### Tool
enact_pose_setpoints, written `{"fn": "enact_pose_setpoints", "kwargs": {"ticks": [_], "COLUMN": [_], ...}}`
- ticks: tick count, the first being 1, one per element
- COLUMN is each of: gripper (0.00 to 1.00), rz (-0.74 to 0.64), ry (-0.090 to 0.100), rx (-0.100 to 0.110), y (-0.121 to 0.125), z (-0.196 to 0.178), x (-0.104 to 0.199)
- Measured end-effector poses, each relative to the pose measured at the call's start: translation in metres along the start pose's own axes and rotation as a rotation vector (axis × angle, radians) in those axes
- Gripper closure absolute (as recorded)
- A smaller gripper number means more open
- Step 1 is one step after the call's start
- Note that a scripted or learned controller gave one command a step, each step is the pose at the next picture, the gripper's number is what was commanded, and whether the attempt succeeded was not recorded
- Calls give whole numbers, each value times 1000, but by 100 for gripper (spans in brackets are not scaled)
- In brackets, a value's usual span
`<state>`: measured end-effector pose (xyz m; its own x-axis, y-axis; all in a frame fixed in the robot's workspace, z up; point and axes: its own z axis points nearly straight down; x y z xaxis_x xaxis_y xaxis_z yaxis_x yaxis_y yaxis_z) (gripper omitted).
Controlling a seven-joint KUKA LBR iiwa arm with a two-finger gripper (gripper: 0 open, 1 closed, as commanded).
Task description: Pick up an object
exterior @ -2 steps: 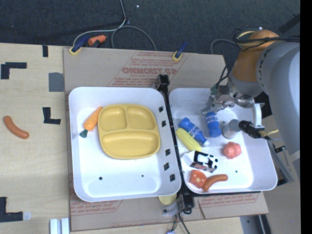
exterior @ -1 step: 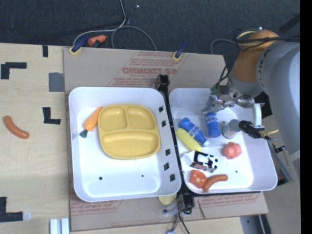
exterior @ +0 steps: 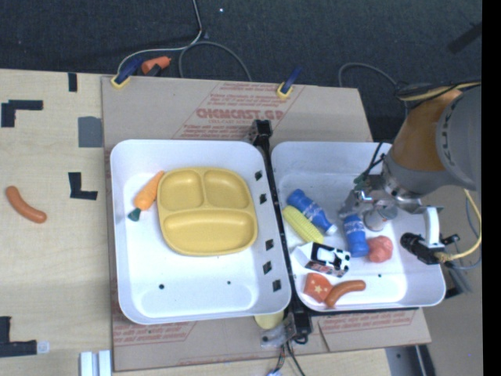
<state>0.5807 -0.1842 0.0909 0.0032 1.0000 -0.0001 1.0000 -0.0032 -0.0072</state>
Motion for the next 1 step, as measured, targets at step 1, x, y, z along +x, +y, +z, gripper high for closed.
{"fn": "enact_pose_setpoints", "kwargs": {"ticks": [1], "gripper": [0], "rz": [-3], "ry": [-4], "rx": [-14], "y": [-27], "z": [4], "x": [31]}}
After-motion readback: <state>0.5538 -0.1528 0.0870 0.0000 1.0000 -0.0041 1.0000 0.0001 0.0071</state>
